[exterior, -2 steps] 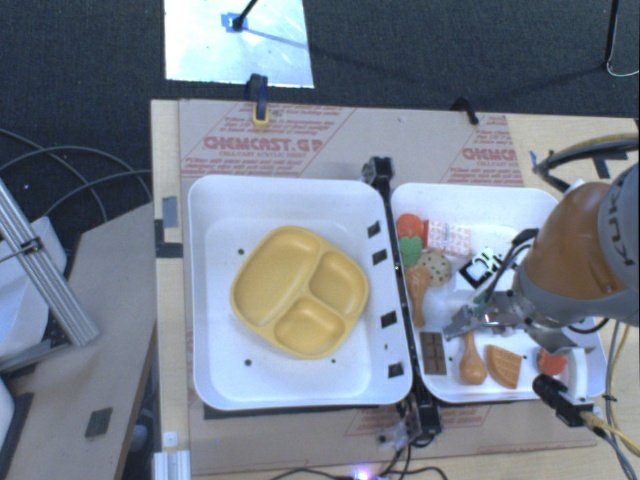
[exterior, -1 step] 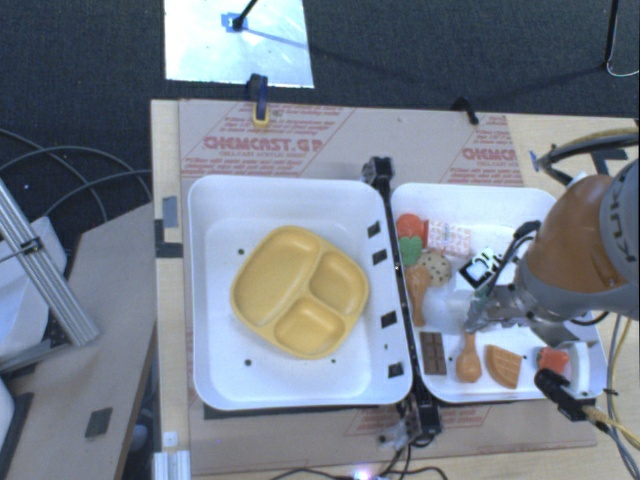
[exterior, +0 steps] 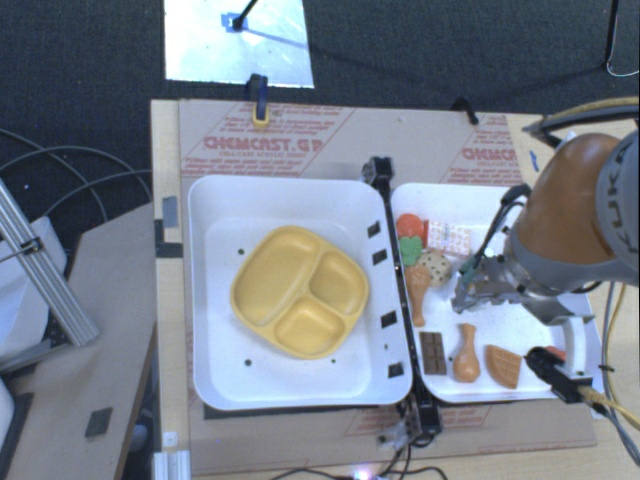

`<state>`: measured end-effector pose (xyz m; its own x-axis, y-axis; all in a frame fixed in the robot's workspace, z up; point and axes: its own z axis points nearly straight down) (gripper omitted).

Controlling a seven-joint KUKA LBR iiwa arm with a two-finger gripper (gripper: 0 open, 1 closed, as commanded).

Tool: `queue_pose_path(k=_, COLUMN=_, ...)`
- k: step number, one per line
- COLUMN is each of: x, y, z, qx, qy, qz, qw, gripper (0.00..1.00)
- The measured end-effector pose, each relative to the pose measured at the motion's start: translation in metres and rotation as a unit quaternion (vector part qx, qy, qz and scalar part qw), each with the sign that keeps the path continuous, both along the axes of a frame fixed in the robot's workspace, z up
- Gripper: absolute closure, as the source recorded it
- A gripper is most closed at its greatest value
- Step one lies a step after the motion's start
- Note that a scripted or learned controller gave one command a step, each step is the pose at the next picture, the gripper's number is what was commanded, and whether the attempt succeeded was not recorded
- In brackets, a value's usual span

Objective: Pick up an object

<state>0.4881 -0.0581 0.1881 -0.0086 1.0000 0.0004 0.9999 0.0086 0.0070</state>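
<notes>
My gripper hangs low over the middle of the right bin, and the arm covers the bin's right side. Just left of the gripper lie a tan drumstick and a speckled beige cube. Further back sit a red-orange piece and a white-pink packet. In front of the gripper lie a brown chocolate bar, a second drumstick and an orange wedge. Nothing visibly hangs from the gripper.
The left bin holds a yellow divided plate. A black-clipped divider runs between the bins. A small red piece peeks out beside the arm at the right bin's front right.
</notes>
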Motion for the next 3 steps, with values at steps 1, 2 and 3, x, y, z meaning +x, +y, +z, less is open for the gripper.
queue_pose_path(k=1, x=-0.001, y=-0.003, z=-0.004, qx=-0.0002, qy=0.002, qz=-0.003, qw=1.0, gripper=0.0)
queue_pose_path(k=2, x=-0.004, y=-0.073, z=-0.104, qx=-0.001, qy=0.006, qz=-0.007, qw=1.0, gripper=0.0)
queue_pose_path(k=3, x=-0.001, y=-0.068, z=-0.088, qx=-0.0003, qy=0.002, qz=-0.003, qw=1.0, gripper=1.0)
